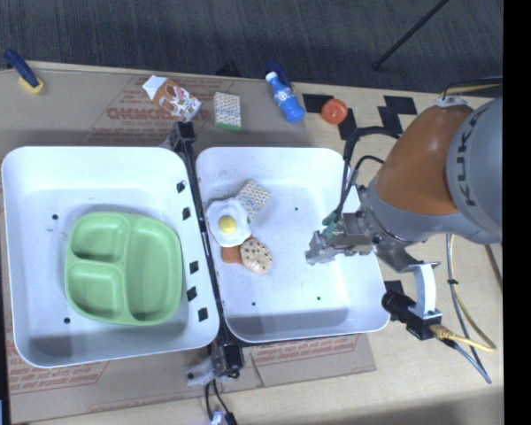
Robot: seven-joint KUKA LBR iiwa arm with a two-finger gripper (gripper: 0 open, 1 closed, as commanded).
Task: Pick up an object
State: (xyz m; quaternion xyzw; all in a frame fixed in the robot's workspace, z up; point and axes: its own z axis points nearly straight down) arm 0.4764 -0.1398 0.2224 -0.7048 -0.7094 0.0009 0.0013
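Observation:
In the right bin (283,317) lie a fried egg (228,223), a chocolate-chip cookie (256,256), a pale waffle-like square (253,197) and a small orange piece (231,255), all near the bin's left wall. My gripper (319,249) hangs over the right part of that bin, well to the right of the cookie, above bare bin floor. I see nothing between its fingers.
The left bin (35,184) holds a green divided plate (124,268). Behind the bins on the bench lie a snack packet (172,97), a small green box (227,111), a blue bottle (285,96), an orange cap (334,110) and a blue-yellow clamp (23,71).

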